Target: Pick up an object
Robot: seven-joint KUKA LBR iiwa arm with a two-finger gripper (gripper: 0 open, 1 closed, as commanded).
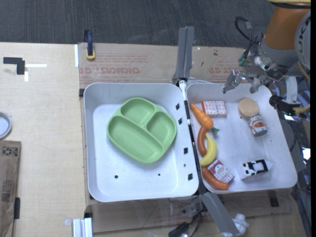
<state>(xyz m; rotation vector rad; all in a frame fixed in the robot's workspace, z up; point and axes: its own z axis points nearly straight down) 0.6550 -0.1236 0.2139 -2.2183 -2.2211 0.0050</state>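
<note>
My gripper (244, 82) hangs over the far edge of the right bin (279, 184), its two fingers spread open with nothing between them. Below it in that bin lie a tan round cookie-like disc (248, 107), a small can (257, 126), a patterned card box (214, 107), a carrot (202, 116), a banana (210, 150), a red sausage (203, 159), a small red packet (221, 171) and a black-and-white carton (255, 169). The disc is the closest item, just in front of the fingers.
The left bin (94, 132) holds a green divided plate (142, 129). A grey divider post (185, 53) stands between the bins at the back. Cables and the arm's body crowd the right edge. A blue-and-yellow clamp (89, 46) sits on the cardboard behind the left bin.
</note>
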